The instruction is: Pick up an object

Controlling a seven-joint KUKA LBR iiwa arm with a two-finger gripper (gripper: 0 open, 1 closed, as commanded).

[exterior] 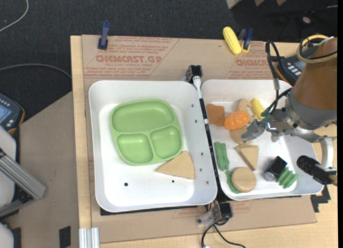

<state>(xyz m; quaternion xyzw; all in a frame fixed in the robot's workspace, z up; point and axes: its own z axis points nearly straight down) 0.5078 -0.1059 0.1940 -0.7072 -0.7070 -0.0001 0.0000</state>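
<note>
Red lettering on the desk (161,54) cardboard reads "CHEMCAST G.P", with smaller print beneath too blurred to read. In the left bin (102,134) sit a green divided plate (146,130) and a tan wedge (178,166) near its front right corner. The right bin (225,89) is crowded: an orange block (215,114), an orange ball (236,120), a yellow piece (257,106), a green strip (221,156), a tan triangle (248,156), a round tan disc (243,179), and a black block (276,167) on green leaves (288,179). The claw (253,130) hangs over the bin's middle, just right of the orange ball, above the triangle. Whether it is released or clenched, I cannot tell.
</note>
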